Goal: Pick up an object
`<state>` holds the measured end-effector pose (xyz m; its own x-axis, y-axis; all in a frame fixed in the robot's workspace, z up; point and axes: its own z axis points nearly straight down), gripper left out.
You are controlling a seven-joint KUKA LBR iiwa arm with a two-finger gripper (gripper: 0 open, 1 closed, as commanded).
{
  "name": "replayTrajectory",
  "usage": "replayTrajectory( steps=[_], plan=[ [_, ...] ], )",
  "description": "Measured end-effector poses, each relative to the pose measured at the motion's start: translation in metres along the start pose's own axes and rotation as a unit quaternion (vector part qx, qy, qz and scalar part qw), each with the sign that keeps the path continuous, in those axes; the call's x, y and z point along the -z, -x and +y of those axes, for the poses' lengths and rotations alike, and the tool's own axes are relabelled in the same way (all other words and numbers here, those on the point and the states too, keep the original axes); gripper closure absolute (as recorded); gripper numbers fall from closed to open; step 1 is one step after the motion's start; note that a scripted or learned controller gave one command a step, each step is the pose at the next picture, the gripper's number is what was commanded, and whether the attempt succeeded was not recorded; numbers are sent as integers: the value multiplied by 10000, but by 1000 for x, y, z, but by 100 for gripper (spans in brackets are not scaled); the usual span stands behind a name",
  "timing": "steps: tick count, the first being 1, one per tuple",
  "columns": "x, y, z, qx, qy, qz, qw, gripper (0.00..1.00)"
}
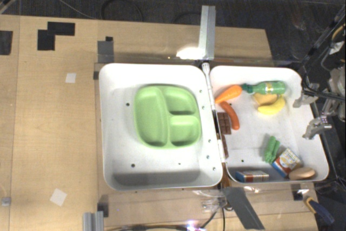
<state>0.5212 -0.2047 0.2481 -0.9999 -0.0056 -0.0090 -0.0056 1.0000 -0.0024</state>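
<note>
counter [48, 132] with two white bins: left bin [116, 116] holds a green divided tray [165, 116]; right bin [303, 132] holds a carrot [228, 93], green bottle [266, 87], banana [271, 107]. hand at the right edge [319, 116], state cannot be told.

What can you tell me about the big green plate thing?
The green tray looks like smooth light green plastic with rounded corners. It has three sunken sections: one long one on its left, two smaller ones on its right. It lies flat, slightly turned, in the middle of the left bin. Nothing else touches it, and its sections hold nothing.
</note>
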Motion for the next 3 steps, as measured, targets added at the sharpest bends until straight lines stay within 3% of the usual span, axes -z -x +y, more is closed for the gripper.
replayTrajectory(
  steps=[1, 2, 3],
  plan=[
    [-124, -31, 0, 536, 24, 50, 9985, 0],
    [-156, -16, 74, 1444, -8, -48, 9895, 0],
    [-142, -10, 75, 1477, -37, -151, 9889, 100]
  ],
)
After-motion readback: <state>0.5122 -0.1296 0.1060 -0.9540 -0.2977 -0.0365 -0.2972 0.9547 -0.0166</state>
